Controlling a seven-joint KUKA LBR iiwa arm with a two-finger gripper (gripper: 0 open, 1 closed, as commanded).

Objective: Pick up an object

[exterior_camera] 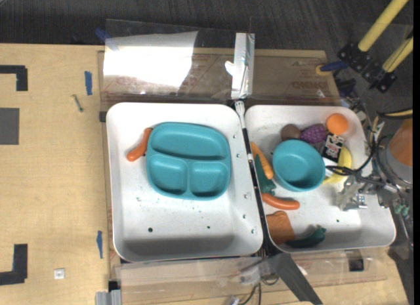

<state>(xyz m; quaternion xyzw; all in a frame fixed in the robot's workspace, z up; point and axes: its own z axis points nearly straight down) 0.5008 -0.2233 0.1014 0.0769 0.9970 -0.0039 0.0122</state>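
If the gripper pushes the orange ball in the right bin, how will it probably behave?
The orange ball looks round and smooth, so it would probably roll. It sits in the right bin's far corner, so the walls may stop it. Its curve might slip from fingers.

no word, brand or number can be read anywhere in the camera view. faint reddish print is seen on the brown cardboard sheet (298,77) behind the right bin (377,231), near its right end, but it is too blurred to be made out. a small black and white box (333,146) lies in that bin beside the teal bowl (298,164); markings are carried on its face, yet no letter can be told. black corner marks (16,77) are set on the wooden bench (49,185) at the left, without lettering.
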